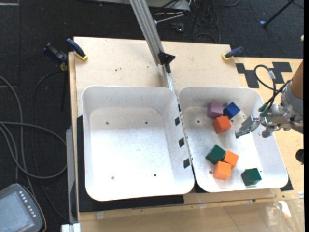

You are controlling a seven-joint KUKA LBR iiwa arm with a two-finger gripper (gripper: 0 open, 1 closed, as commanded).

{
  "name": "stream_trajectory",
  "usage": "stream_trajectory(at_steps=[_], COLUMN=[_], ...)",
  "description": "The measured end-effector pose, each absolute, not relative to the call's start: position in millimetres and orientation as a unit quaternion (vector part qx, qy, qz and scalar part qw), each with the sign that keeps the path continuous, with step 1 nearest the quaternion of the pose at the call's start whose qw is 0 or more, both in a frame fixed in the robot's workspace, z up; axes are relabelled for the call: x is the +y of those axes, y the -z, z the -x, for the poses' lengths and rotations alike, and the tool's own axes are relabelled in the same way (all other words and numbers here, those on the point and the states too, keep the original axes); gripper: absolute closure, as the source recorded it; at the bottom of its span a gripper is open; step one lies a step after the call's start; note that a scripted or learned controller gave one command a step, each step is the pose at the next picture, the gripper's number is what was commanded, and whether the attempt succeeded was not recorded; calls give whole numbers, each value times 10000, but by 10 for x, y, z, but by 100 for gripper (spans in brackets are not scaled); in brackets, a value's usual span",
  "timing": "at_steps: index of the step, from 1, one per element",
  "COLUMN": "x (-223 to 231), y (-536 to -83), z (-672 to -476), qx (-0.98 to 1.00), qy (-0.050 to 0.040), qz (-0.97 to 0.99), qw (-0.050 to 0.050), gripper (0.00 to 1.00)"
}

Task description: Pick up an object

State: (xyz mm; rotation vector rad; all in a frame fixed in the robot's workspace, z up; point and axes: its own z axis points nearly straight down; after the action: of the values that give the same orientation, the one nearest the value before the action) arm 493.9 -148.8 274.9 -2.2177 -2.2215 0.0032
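Several small blocks lie in the right bin (270,153). A purple block (215,109) and a blue block (231,109) sit at the back, with an orange block (222,124) just in front of them. Nearer the front are a dark green block (215,154), two orange blocks (231,158) (222,170) and another green block (251,176). My gripper (245,128) reaches in from the right, over the bin's middle, just right of the rear orange block. Nothing shows in its grasp.
The left bin (96,129) stands beside the right one on the tan bench. A slanted metal rail (147,25) runs down from the top to the join between the bins. Clamps sit at the bench's back corners.
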Motion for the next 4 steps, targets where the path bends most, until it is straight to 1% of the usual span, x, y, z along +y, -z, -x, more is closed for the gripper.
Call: stream_trajectory(at_steps=[1, 3, 4], x=[-1488, -1388, -1407], y=[-2768, -1871, -1262], z=[-4945, -4933, -4955], qx=[-7073, -7070, -7064], qy=[1, -13, 10], qz=[7069, 7072, 7078], qw=[-4, 23, 10], gripper=[0, 0, 0])
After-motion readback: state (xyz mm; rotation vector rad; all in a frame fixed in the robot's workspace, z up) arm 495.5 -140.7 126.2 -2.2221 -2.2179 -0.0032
